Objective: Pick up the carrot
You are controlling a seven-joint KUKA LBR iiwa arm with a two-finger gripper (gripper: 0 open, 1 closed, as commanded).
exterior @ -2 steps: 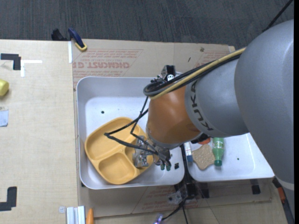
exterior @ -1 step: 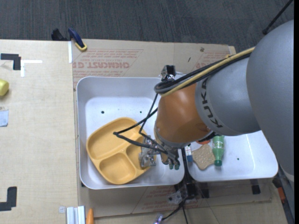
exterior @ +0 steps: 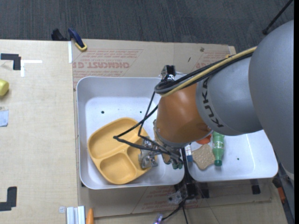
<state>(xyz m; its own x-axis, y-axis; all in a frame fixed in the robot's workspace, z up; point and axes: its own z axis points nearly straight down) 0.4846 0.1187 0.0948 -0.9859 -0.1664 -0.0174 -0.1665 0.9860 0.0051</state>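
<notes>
The claw (exterior: 150, 158), a small metal two-finger gripper at the end of the grey arm (exterior: 252, 92), hangs low inside the left white bin (exterior: 93, 90), right at the near edge of a yellow divided plate (exterior: 117, 150). Its parts blur together against the plate's rim, so whether it is open, closed or gripping anything cannot be told. The arm's orange band (exterior: 180, 115) sits directly above the claw and hides much of what lies beneath and behind it.

Just to the right of the claw, past the wall between the bins, a small cluster rests in the right white bin (exterior: 261, 164): a green bottle (exterior: 217, 148) standing closest to the arm, a speckled brown slice of toy bread (exterior: 202, 157) beside it, a thin blue item (exterior: 188, 157) nearer the claw, and a sliver of orange-red (exterior: 203, 138) peeking from under the arm's band. That sliver may be the carrot, though too little shows to be sure.

If so, the carrot lies to the right of the claw and in the other bin, which suggests the claw is not placed over it. The yellow plate to the claw's left appears to carry nothing in its visible sections. Black cables (exterior: 140, 129) loop from the wrist across the plate, trailing loosely because they follow the arm's reach.
</notes>
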